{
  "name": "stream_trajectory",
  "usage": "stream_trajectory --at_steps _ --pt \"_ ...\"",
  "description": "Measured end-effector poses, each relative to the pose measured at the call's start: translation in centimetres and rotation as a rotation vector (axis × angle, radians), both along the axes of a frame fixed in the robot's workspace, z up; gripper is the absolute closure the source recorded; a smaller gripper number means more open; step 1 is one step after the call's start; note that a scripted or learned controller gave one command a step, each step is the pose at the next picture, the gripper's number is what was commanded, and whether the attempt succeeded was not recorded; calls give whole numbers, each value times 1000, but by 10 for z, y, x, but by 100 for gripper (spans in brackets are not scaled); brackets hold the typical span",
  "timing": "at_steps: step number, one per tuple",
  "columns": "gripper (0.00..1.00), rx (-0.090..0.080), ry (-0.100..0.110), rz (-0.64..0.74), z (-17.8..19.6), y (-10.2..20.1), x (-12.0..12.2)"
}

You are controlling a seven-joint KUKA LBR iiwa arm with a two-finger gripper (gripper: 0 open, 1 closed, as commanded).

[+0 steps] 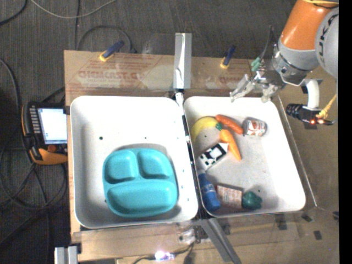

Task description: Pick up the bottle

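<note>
Nearest us, along the lower edge of the right bin (294, 199), we see the blue bottle (208, 192) lying on its side against the bin's left wall, just beside a small brown packet (230, 194) and a dark green lump (252, 200). In the left bin (82, 147) a turquoise divided tray (141, 182) sits in the lower middle of the frame. Further up in the right bin we find a black-and-white box (213, 154), two orange carrots (231, 133) crossing near it, a yellow fruit (203, 127) at the left wall, and a small can (254, 127) lying to the right of the carrots. Beyond the bin's far rim, in the upper right of the frame, the gripper (254, 89) hangs over the cardboard backing (126, 76), its fingers spread apart and holding nothing, well apart from the bottle.
</note>
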State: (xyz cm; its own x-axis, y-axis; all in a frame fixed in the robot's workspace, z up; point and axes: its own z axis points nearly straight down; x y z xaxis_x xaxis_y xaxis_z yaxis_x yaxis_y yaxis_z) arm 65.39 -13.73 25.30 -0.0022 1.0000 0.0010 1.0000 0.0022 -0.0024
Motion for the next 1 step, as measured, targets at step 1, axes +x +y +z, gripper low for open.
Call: stream_trajectory --at_steps 1 --pt "0 -1 1 -17 13 128 -31"
